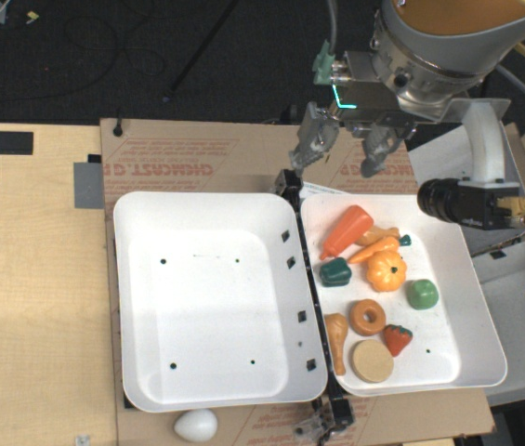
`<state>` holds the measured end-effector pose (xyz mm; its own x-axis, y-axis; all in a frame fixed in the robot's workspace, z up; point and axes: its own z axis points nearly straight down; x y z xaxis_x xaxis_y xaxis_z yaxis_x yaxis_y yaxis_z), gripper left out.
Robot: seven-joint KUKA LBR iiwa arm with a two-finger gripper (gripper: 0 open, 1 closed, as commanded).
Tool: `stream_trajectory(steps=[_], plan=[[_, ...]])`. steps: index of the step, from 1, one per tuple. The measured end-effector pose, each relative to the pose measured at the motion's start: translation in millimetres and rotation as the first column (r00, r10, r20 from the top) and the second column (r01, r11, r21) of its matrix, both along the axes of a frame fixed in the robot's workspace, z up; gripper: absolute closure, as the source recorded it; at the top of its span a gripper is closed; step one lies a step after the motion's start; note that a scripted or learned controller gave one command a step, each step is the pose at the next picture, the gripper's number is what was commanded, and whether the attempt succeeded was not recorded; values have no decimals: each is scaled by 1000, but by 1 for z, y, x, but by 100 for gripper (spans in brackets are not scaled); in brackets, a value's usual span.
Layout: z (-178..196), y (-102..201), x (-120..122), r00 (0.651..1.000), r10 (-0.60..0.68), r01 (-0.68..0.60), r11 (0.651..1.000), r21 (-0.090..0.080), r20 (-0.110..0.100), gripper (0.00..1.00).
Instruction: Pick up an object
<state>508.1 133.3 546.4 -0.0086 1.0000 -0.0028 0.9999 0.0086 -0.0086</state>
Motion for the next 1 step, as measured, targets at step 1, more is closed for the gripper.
stream_trajectory(steps=[1], plan=[[10,1,0,1000,5,-5,1000,-1,-3,100]])
